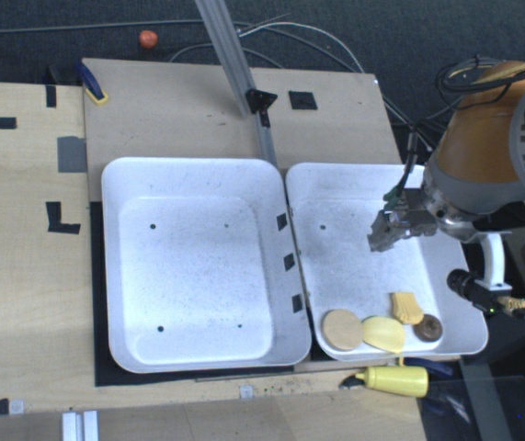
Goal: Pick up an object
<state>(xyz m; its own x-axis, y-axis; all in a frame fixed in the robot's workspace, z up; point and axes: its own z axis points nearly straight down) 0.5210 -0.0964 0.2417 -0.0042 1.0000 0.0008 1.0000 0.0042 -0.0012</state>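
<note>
honestly can't tell if the gripper [383, 235] is open or closed, and the round cookie [341, 328], yellow lemon [384, 333] and small brown piece [427, 327] are bunched well below it against the right bin's [336, 191] rim, so a grab could easily glance off.

1. The left bin [193, 260] offers a bare white floor from wall to wall.
2. The right bin [336, 246] has open floor across its far and middle parts.
3. The gripper [383, 234] hangs over the right bin's middle, and the arm [483, 154] crowds the bin's right side.
4. 4 small things crowd the right bin's near edge: a tan disc [341, 329], a yellow piece [383, 333], a tan block [405, 307] and a brown ring [428, 328].
5. A slanted grey bar [230, 49] crosses the bench beyond the bins.
</note>
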